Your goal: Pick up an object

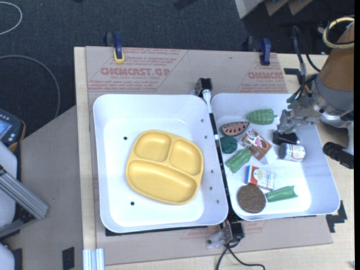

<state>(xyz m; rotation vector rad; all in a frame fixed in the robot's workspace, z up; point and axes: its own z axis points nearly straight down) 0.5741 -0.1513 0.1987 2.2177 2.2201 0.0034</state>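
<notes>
My gripper (286, 133) hangs low over the right bin (320, 173), near its right-hand middle. Just below it lies a small white and dark can (293, 152) on its side, close to the gripper or touching it; I cannot tell which. Other pieces in this bin are a bumpy green item (261, 116), a watermelon slice (234, 129), a red-brown packet (257, 144), a dark green round piece (228, 145), a green pod (238, 161), a white carton (260, 177), a brown disc (251, 198) and a green stick (280, 193).
The left bin (112, 128) holds a yellow divided plate (164, 166). A raised divider (216, 145) runs between the two bins. Blue clamps (117, 45) (265, 50) stand at the board's far edge. The arm's orange band (337, 66) is at the upper right.
</notes>
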